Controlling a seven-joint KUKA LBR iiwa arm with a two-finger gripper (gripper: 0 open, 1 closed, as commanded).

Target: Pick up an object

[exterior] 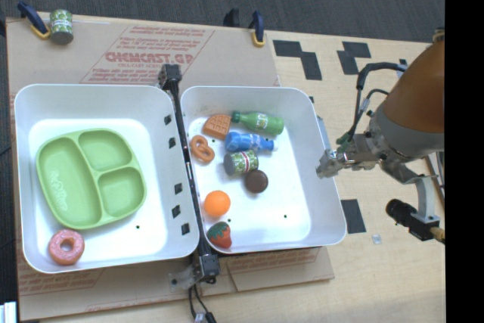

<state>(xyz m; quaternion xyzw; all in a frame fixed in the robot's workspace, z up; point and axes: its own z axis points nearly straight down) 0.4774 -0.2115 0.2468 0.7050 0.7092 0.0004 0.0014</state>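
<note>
On the bench, the right bin (325,185) keeps the toys crowded at its left side, the orange ball (218,203) standing free, while the gripper (327,165) waits at the right rim, holding nothing that I can see.

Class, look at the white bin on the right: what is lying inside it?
Inside the right bin: a green bottle, blue bottle, waffle, pretzel, small can, brown ball, orange and strawberry. Anything beneath them is covered.
</note>
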